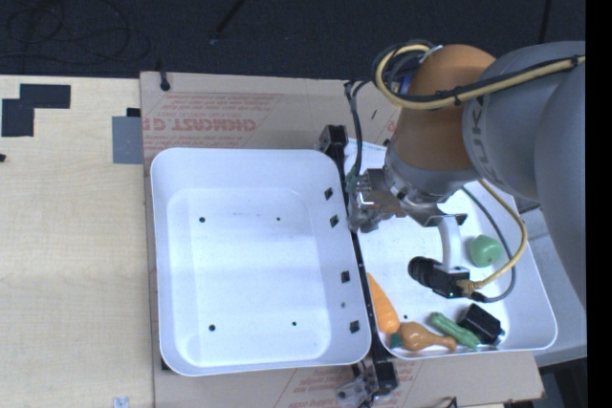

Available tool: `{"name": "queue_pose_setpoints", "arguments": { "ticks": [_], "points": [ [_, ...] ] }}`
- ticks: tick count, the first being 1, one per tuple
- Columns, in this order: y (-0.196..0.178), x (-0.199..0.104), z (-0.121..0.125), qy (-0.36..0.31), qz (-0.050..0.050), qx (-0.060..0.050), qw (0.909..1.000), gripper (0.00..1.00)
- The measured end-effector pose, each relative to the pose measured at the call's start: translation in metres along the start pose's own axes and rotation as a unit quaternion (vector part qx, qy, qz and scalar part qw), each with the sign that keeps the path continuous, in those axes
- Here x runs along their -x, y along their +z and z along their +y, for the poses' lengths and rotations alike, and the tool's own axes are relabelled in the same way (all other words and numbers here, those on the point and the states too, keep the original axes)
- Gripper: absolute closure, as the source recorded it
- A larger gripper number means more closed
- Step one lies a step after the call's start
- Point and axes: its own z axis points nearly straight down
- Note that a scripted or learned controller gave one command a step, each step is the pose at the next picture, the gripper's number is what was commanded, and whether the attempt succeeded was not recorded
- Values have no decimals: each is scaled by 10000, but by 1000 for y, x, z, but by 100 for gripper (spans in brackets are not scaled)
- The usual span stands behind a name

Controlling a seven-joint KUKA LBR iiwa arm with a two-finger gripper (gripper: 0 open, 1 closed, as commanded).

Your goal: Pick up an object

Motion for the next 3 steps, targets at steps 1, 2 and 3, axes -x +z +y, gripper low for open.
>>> {"name": "queue_pose_setpoints", "arguments": {
  "ticks": [1, 2, 3],
  "points": [
    [8, -55, 5, -2, 5, -15, 10000, 100],
    [8, -52, 5, 20, -4, -16, 10000, 0],
    [8, -52, 5, 20, -4, -16, 10000, 0]
  ]
}}
